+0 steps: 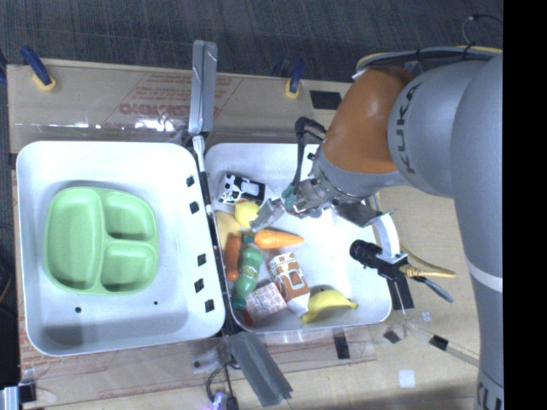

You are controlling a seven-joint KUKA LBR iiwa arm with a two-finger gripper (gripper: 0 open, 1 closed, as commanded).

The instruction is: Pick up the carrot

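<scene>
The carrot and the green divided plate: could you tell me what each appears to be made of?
The carrot looks like moulded plastic: even orange and a smooth, faintly glossy skin suggest a toy, though this is uncertain. The green divided plate seems matte plastic, judging by its uniform pale colour and soft rounded compartments.

bins (102, 156): glossy white plastic | divided plate (101, 237): matt green plastic | carrot (278, 239): smooth orange

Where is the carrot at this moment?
The carrot lies in the right bin, toward its left side, just below the gripper and beside the green bottle.
</scene>
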